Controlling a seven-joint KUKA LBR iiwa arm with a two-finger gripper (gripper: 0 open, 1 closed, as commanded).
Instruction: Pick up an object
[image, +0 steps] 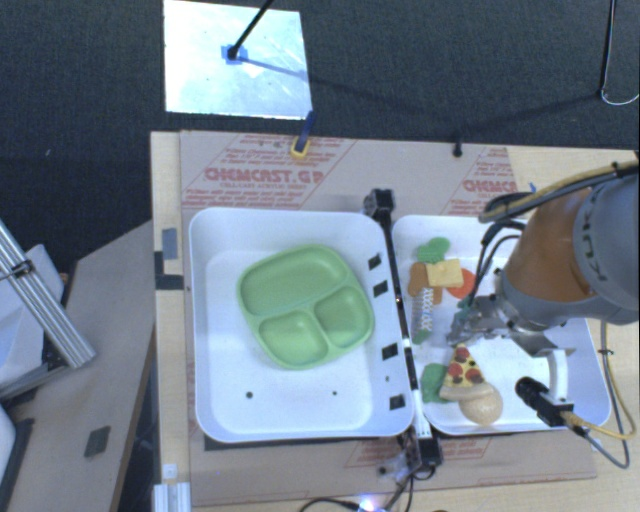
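Bench with 2 white bins side by side; left bin (215, 400) holds 1 green divided tray (305, 305), lying flat near its centre; right bin (595, 395) holds the small toy foods.

Contents, right bin: 1 green leafy piece (433, 249) at the far end; 1 yellow block (443, 274) just beside it, touching an orange-red piece (464, 287); 1 pizza slice (462, 371) near the front, resting against a beige bun-like lump (478, 404); 1 small green piece (433, 381) touching the slice on its left.

Handling, judged: all look like light, stiff plastic, smooth and likely to slip; the pizza slice is flat and thin, best taken across its narrow edges; the yellow block offers squarer sides and a surer hold; crowding means a neighbour may be nudged.

Arm (560, 260): enters from the right, orange band over the right bin, wrist bent down toward the bin's middle; gripper (470, 322) sits low, between the yellow block and the pizza slice, close above the slice; whether it is apart or together cannot be told; nothing is seen held.
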